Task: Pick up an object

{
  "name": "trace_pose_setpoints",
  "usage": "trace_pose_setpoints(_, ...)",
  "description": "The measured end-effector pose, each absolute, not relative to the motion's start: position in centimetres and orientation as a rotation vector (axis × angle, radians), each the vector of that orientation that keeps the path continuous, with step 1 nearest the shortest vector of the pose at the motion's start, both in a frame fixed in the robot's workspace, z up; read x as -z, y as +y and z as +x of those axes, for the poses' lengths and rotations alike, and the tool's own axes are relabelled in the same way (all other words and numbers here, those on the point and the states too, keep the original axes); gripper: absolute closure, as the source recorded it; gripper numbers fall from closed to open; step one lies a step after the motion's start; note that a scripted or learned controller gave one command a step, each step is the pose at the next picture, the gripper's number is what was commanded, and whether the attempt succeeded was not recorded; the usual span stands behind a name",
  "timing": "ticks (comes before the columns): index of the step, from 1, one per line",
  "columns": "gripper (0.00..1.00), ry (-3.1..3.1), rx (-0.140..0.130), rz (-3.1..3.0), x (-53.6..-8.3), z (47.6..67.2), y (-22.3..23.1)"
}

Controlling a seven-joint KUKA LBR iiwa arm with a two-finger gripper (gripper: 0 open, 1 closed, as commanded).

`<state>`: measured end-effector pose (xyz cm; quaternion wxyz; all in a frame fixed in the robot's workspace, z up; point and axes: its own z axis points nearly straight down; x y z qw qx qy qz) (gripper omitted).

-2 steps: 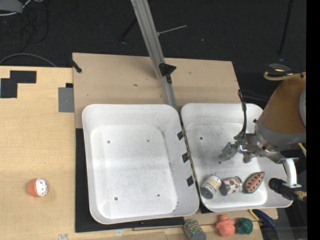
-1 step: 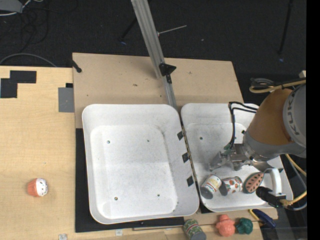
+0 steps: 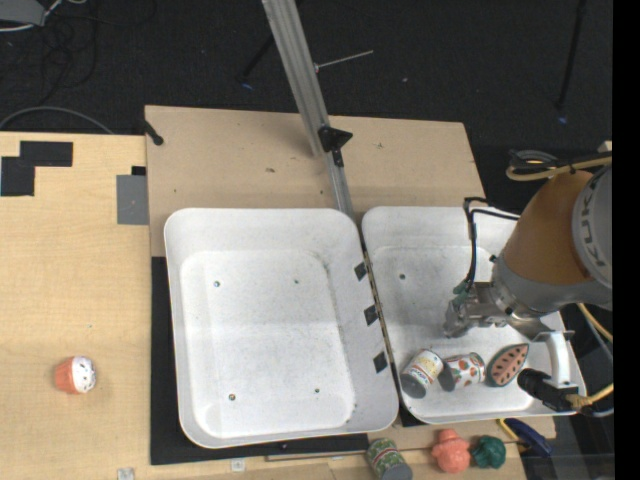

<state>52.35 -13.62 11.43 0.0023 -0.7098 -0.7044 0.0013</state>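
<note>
The gripper (image 3: 466, 320) was seen low in the right bin (image 3: 420, 258); its grip could not be told. 3 small things, with a can (image 3: 423, 370) leftmost, were lined up just below it. It should be lowered straight onto 1.

Tool (image 3: 466, 320) fingertips too blurred to read; arm (image 3: 560, 243) cut off at right edge.

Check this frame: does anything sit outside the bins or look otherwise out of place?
Yes. A small orange-and-white ball lies alone on the wooden table far left of both bins. A pink lumpy toy, a green toy and a dark patterned can sit beyond the right bin's front rim.
</note>
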Motion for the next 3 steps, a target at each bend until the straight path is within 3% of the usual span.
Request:
trace_pose_setpoints(2, 1.0, -2.225, 0.004, -2.223, -21.7, 52.9, -14.1)
trace_pose_setpoints(3, 1.0, -2.222, 0.0, -2.22, -22.8, 52.9, -14.2)
